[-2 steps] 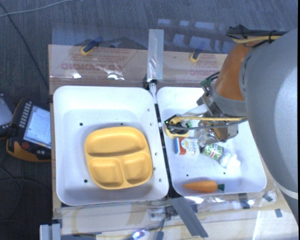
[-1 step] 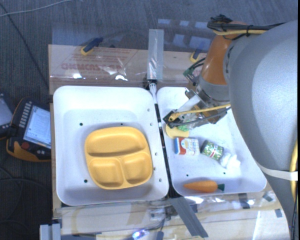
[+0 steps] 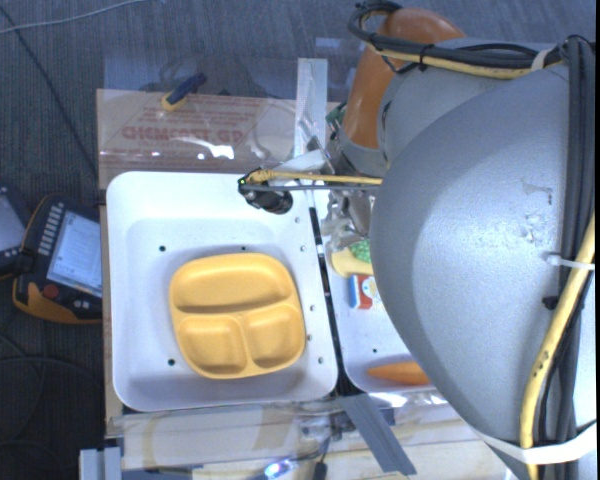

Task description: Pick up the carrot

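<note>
The carrot (image 3: 396, 373) shows as an orange strip lying near the front of the right bin (image 3: 365, 353), its right end hidden under the big grey arm. My gripper (image 3: 338, 220) hangs over the back left part of that bin, close to the divider between the bins and well behind the carrot. The arm's body and orange band cover most of the right bin.
The left bin (image 3: 140, 228) holds a yellow divided plate (image 3: 238, 313). In the right bin a yellow item (image 3: 354, 259) and a small white, red and blue item (image 3: 364, 292) lie between gripper and carrot. A black and yellow cable (image 3: 280, 178) crosses the bins' back edge.
</note>
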Controlling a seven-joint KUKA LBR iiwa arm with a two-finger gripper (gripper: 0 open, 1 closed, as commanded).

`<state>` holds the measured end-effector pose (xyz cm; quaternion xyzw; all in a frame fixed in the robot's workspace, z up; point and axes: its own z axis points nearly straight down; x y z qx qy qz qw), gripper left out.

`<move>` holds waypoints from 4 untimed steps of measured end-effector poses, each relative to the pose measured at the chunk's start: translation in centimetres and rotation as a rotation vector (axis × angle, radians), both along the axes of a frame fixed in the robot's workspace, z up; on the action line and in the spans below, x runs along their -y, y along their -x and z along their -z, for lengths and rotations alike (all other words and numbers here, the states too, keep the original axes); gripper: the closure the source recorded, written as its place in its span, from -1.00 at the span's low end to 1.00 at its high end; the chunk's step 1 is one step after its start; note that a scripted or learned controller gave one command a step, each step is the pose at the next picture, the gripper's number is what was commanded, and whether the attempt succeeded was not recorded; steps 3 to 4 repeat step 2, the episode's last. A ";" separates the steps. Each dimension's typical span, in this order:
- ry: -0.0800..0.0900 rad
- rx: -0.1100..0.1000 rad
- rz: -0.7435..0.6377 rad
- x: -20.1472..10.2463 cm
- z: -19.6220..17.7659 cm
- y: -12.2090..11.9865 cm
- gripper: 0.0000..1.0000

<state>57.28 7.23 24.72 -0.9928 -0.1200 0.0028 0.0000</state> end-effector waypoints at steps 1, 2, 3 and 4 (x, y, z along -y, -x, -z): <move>0.000 0.000 0.032 4.7 -4.1 -1.7 1.00; 0.001 -0.001 0.027 -2.6 6.6 0.8 1.00; 0.001 -0.001 0.027 -2.6 6.6 0.8 1.00; 0.001 -0.001 0.027 -2.6 6.6 0.8 1.00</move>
